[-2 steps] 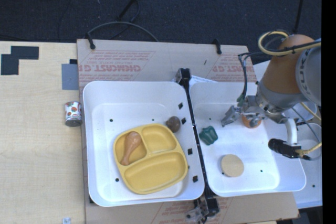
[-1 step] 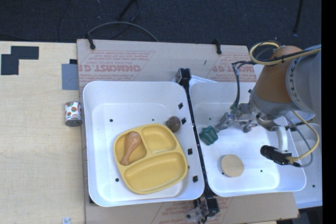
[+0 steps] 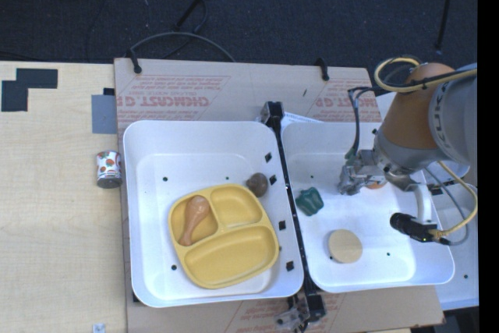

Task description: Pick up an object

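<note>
**Nearly over the right bin's back edge**

Looking down, I see my metal two-finger gripper (image 3: pixel 355 179) low in the right white bin (image 3: pixel 398 277); whether it grasps anything, I cannot tell. A small green crumpled object (image 3: pixel 309 200) lies just to its left, slightly nearer the camera. A round tan disc (image 3: pixel 344 246) sits farther forward, well apart from the green object.

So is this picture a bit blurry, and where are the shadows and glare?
Camera view: soft overall, so the print on the small can is unreadable; lighting even, with only faint shadows under the yellow tray and tan disc; the white bins look bright but not blown out; the floor behind is dark.
</note>
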Available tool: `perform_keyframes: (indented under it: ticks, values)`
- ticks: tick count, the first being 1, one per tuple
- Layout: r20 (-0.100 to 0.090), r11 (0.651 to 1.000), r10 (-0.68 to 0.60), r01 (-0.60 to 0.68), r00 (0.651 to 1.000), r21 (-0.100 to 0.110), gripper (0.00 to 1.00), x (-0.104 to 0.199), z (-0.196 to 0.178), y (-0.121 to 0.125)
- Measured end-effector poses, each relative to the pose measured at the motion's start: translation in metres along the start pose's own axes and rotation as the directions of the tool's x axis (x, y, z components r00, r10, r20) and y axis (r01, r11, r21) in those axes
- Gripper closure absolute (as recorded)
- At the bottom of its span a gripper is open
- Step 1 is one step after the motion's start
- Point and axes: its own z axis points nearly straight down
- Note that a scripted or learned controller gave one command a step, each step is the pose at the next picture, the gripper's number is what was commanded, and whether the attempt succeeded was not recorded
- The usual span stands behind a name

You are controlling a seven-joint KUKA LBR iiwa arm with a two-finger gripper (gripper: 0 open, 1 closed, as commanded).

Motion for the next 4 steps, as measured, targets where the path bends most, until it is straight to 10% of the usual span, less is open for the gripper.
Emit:
perform_keyframes:
  ticks: [2, 4]
  values:
    - [0.001, 1.000, -0.006, 0.006, 1.000, -0.006, 1.00, 0.006, -0.099, 0.005]
    - [-0.001, 1.000, -0.008, 0.008, 1.000, 0.002, 1.00, 0.102, -0.095, 0.000]
